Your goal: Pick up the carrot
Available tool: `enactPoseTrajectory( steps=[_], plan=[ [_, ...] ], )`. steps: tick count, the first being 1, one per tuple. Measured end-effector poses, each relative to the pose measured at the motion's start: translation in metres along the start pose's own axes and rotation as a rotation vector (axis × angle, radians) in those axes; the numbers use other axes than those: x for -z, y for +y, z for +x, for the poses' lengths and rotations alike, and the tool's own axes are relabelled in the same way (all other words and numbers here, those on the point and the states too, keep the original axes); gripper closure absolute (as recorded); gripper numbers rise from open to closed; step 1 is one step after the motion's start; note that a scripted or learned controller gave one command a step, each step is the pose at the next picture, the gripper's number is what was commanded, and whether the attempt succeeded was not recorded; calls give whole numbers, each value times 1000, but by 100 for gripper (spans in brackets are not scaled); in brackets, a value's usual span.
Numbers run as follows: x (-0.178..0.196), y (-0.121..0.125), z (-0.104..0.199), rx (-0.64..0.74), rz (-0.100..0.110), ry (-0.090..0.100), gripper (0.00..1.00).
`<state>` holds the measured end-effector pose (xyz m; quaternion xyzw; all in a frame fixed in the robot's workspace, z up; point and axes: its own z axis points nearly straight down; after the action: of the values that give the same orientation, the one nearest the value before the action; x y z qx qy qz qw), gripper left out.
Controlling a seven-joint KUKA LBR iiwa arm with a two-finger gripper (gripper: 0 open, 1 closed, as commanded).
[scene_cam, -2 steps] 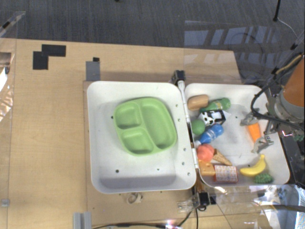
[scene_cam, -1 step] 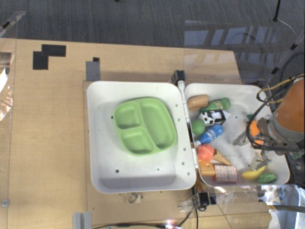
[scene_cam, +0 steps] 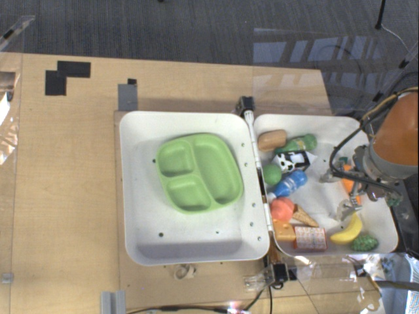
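The carrot (scene_cam: 349,186) is a small orange piece in the right bin (scene_cam: 327,124), near its right side. It is partly covered by the gripper (scene_cam: 346,193), which hangs directly over it on the grey arm with the orange band (scene_cam: 396,133). The gripper sits low in the bin, and its tip is tangled visually with black cables. I cannot make out whether it has hold of the carrot.
Around it in the right bin lie a banana (scene_cam: 347,229), a green broccoli piece (scene_cam: 364,243), a red can (scene_cam: 309,237), a blue bottle (scene_cam: 291,183), a cow toy (scene_cam: 291,161) and a bread roll (scene_cam: 272,139). The left bin (scene_cam: 141,195) holds a green divided plate (scene_cam: 198,171).
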<state>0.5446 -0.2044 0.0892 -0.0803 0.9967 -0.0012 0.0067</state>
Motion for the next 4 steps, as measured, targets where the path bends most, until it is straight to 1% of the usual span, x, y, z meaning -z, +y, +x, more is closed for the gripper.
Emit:
enactPoseTrajectory(
  steps=[1, 2, 3, 4],
  plan=[
    [2, 14, 42, 16, 4, -5, 0],
    [2, 27, 36, -372, 4, -4, 0],
    [-2, 8, -68, -674, 0, -1, 0],
    [0, -3, -12, -591, 1, -2, 0]
  ],
)
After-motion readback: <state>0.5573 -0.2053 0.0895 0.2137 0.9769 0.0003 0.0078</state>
